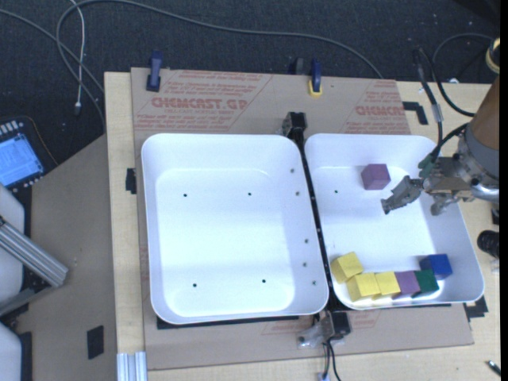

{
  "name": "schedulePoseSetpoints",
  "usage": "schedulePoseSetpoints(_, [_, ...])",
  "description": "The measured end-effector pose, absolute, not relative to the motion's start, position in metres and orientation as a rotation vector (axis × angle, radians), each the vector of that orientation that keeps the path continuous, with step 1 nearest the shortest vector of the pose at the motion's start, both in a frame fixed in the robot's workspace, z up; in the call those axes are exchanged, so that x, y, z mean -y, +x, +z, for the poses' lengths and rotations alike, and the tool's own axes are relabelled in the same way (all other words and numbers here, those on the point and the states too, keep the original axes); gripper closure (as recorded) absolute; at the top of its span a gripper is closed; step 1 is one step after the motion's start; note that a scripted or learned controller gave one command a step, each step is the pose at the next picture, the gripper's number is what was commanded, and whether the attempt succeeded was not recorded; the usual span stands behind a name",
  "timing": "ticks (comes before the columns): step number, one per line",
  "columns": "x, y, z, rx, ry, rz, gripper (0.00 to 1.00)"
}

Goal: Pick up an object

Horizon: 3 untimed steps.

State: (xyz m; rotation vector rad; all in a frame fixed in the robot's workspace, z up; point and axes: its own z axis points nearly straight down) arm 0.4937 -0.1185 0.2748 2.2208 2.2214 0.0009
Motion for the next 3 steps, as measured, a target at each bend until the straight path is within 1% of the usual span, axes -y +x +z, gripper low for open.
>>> schedulePoseSetpoints(1, [0.142,0.617,0.113,-2.230,2.229,-0.014,0.00])
schedulePoseSetpoints(2, [0.182,0.652,0.086,-2.220,2.223,-0.002,0.00])
schedulePoseSetpoints(3, [0.181,0.653,0.099,-2.221,2.220,0.002,1.00])
